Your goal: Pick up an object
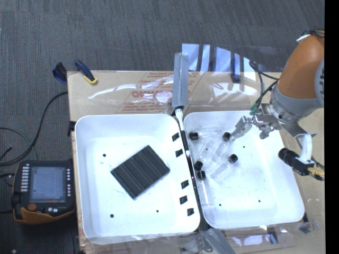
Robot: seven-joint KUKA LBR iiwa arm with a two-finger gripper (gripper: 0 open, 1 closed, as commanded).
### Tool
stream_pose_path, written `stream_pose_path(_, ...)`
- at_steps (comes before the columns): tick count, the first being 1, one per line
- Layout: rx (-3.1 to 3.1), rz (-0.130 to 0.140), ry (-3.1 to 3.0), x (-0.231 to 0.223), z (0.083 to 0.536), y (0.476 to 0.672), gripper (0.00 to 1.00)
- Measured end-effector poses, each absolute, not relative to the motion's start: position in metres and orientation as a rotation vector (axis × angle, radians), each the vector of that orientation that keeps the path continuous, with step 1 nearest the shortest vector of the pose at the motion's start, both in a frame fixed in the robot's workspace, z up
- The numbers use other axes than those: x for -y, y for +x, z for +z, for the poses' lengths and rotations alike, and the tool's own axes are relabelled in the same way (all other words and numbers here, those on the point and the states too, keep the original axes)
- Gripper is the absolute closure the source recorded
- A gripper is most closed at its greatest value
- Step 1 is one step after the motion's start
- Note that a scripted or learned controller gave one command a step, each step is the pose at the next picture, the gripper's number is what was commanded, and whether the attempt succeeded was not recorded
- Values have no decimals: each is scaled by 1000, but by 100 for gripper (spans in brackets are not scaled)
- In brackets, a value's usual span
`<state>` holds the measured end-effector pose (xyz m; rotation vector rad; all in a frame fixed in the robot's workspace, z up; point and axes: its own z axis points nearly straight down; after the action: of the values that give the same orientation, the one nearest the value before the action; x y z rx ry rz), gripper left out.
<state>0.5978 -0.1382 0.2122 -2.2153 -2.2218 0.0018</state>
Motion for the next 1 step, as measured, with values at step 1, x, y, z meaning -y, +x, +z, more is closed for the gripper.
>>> stream_pose_path(1,2302,-13,-2153,162,118,622,0)
